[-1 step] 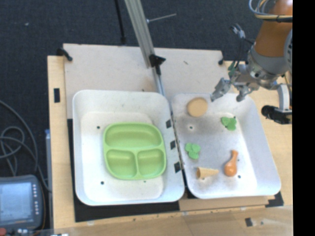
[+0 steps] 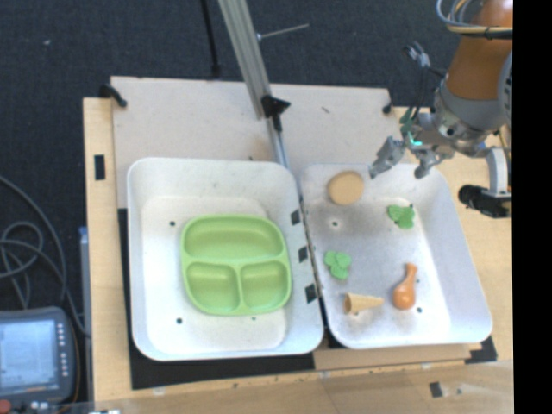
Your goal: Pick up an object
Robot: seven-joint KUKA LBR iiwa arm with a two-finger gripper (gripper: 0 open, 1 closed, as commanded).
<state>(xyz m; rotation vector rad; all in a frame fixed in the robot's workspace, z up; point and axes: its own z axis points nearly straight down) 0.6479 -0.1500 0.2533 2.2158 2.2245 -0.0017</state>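
Note:
My gripper (image 2: 404,160) hangs open over the far edge of the right bin (image 2: 461,257), its two fingers spread with nothing between them. Just left of it lies a round tan cookie-like disc (image 2: 346,188). Below the gripper sits a small green leafy piece (image 2: 401,216). Another green piece (image 2: 337,265) lies nearer the bin's left wall. An ice-cream cone (image 2: 361,302) and an orange carrot-like piece (image 2: 405,288) rest near the front of the bin.
The left bin (image 2: 155,231) holds a green three-compartment plate (image 2: 235,263). A slanted metal pole (image 2: 250,54) rises behind the bins. The arm's grey and orange body (image 2: 476,67) stands at the upper right.

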